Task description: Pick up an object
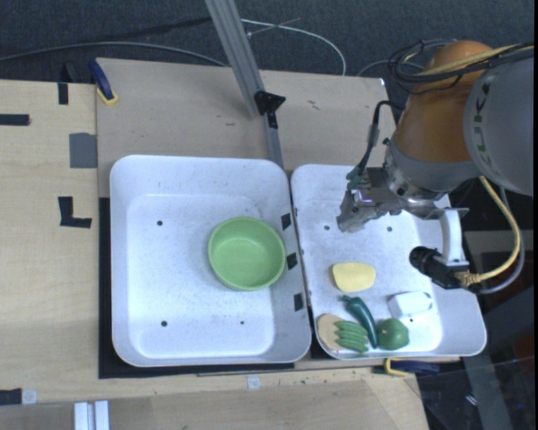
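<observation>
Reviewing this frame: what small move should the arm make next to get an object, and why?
Probably shift the gripper toward the near edge of the right bin until it is over the yellow piece, then descend. The gripper hangs above bare bin floor in the upper part, nothing visible between its fingers, and the yellow piece lies closest, apart from the green items clustered beyond it.

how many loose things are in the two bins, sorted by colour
green: 3, the bowl, the fork-shaped toy, the round piece
yellow: 1, the lump
white: 1, the small block
total: 5
</observation>
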